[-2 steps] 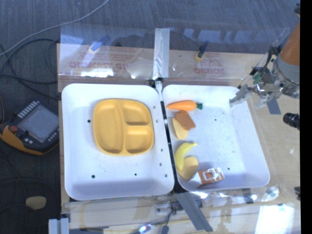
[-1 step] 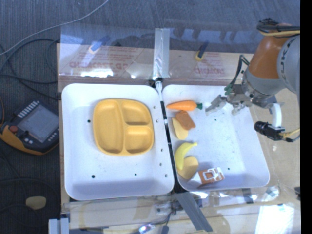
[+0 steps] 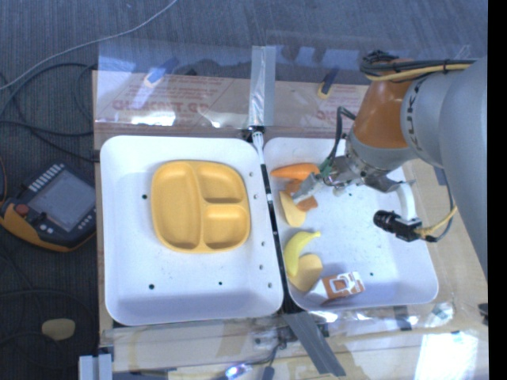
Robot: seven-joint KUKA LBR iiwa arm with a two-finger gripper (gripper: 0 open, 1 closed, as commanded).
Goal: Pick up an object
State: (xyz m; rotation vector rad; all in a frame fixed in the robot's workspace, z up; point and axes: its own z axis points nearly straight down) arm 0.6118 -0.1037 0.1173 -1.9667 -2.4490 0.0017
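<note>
My gripper [image 3: 311, 185] reaches down into the upper left corner of the right bin [image 3: 396, 252], below the arm's orange band. Its tip is among a cluster of small food pieces: an orange carrot-like piece [image 3: 294, 169] just above it, a brown-orange chunk [image 3: 304, 203] right under it, and a pale yellow wedge [image 3: 287, 211] beside that. Nothing is visibly lifted. Lower in the same bin lie a yellow banana [image 3: 298, 245], a tan rounded piece [image 3: 308, 270] touching it, and a small orange-and-white box [image 3: 343, 285].
The left bin [image 3: 127, 275] holds a yellow divided plate [image 3: 200, 205]. A ridge where the two bins meet [image 3: 268, 212] runs close to the left of the food cluster. A black cable fitting [image 3: 394, 223] hangs over the right bin. A pendant [image 3: 49, 206] lies on the floor at left.
</note>
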